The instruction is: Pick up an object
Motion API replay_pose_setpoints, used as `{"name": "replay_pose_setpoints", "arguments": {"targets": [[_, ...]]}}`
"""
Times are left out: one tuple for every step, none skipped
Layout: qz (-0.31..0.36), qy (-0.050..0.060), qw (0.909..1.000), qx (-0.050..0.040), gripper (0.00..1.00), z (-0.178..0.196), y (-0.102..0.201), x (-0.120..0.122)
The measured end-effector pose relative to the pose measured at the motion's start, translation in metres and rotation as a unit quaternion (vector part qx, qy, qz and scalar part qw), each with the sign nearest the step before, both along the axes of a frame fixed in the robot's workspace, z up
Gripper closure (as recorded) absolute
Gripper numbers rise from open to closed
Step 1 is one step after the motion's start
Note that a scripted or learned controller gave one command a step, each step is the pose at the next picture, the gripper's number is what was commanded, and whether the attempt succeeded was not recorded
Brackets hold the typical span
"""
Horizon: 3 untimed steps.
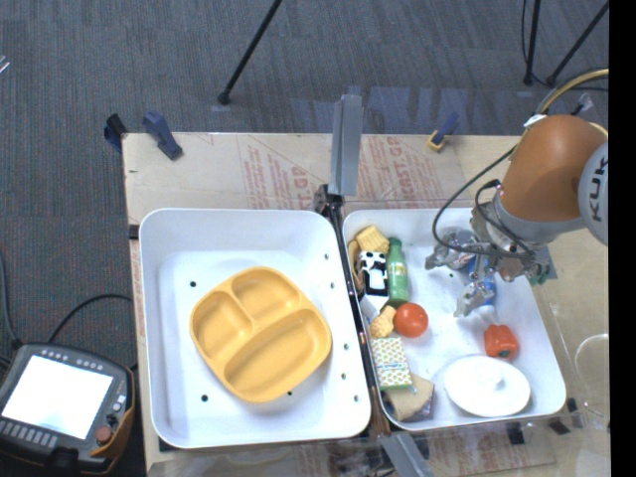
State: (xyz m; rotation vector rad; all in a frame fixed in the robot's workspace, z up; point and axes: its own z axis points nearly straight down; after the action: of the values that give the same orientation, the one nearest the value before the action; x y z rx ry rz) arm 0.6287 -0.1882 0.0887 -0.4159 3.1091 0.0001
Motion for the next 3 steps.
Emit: {"name": "replay_pose_setpoints", "arguments": {"targets": [[0.051,-0.001,0.9987,0.0001,0.00,0.001,0.002,0.017],[0.030,0.001,0.9995,0.0010,0.00,-0.001,0.008,-0.003],[0.082,0.001,0.9966,0.0006,0.00,-0.001,-0.023,-0.028]]}}
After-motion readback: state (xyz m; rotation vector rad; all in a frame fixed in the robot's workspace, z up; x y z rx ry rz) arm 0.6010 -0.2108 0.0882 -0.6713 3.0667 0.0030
